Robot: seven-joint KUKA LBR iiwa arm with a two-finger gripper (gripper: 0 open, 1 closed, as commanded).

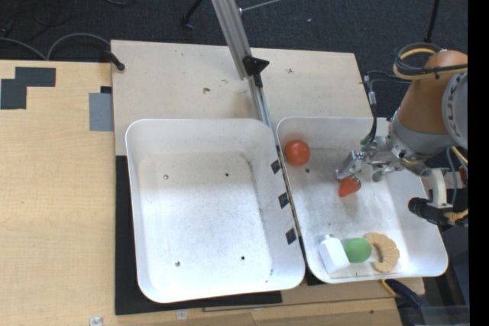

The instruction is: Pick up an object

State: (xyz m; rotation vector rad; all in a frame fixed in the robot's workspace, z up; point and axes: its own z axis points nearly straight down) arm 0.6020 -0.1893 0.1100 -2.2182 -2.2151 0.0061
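My gripper point(357, 170) hangs over the middle of the right bin point(428, 271), reaching in from the right on the grey arm with its orange band. A small red object point(349, 186) lies directly below and slightly left of the gripper's tip, touching or nearly touching it. I cannot see whether it is gripped. An orange-red ball point(297, 153) rests near the bin's left wall, well left of the gripper.
At the right bin's front sit a white block point(331, 254), a green ball point(356, 250) and a tan ring-shaped piece point(383, 251), close together. The left bin point(141, 164) lies beside it. A slanted metal rail point(229, 19) rises behind the divider between the bins.
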